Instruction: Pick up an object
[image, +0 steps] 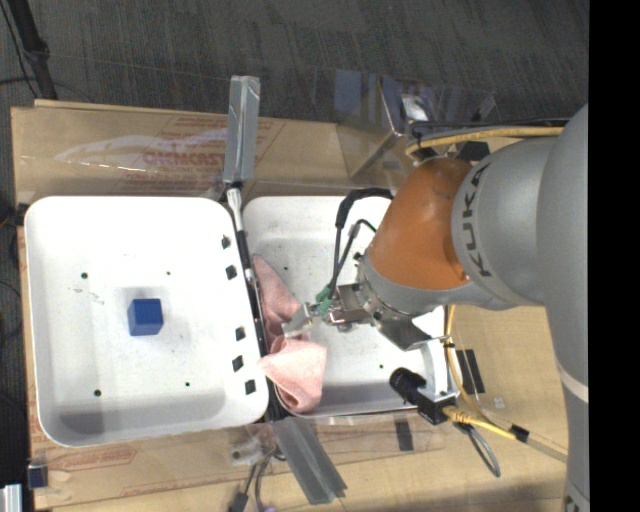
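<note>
Right now the big grey arm (520, 220) leans over the right bin (300, 215), its orange band above the wrist. The left bin (60, 240) sits alongside on the bench, a blue cube (146, 316) lying near its middle. A pink cloth (293, 362) is bunched against the right bin's left wall, draping toward its front corner. The pincer (318, 312) hangs just above that cloth; I cannot tell how it is set. My worry: soft fabric against a wall may slip free, or only a thin fold gets caught and slides out on the lift.
</note>
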